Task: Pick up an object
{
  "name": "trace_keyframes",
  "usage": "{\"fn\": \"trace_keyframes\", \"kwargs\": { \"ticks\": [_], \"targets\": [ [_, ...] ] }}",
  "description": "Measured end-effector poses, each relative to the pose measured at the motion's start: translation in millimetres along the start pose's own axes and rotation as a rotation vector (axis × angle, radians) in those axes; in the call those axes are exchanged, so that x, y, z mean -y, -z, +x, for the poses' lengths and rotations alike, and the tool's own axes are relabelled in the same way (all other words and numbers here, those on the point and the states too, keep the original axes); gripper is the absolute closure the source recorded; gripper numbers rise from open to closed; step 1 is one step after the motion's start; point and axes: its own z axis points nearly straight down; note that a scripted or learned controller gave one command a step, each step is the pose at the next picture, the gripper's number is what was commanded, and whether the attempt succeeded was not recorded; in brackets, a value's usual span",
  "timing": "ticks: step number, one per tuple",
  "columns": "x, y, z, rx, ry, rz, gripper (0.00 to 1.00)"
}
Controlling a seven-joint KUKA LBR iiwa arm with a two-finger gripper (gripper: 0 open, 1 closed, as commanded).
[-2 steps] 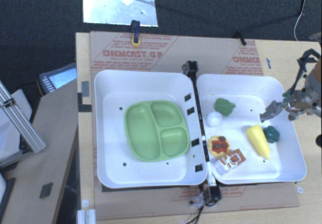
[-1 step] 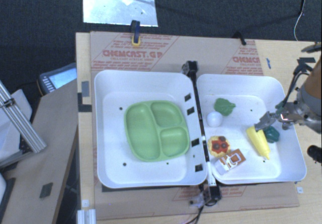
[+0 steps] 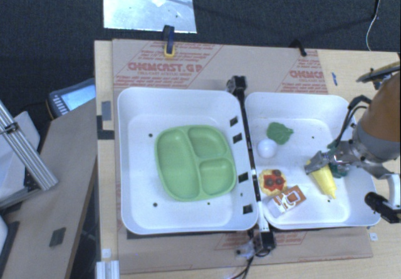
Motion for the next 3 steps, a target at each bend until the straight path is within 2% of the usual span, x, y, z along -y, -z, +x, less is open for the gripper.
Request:
{"fn": "trace_keyframes", "kwargs": {
  "ticks": [1,2,3],
  "targets": [
    [-6,-17,-1,0.007,0.001,-0.022,0.00],
    [-5,-11,-1,0.007,-0.001,-0.017,1.00],
    [2,44,3,0.003,0.004,-0.009,1.00]
  ]
}}
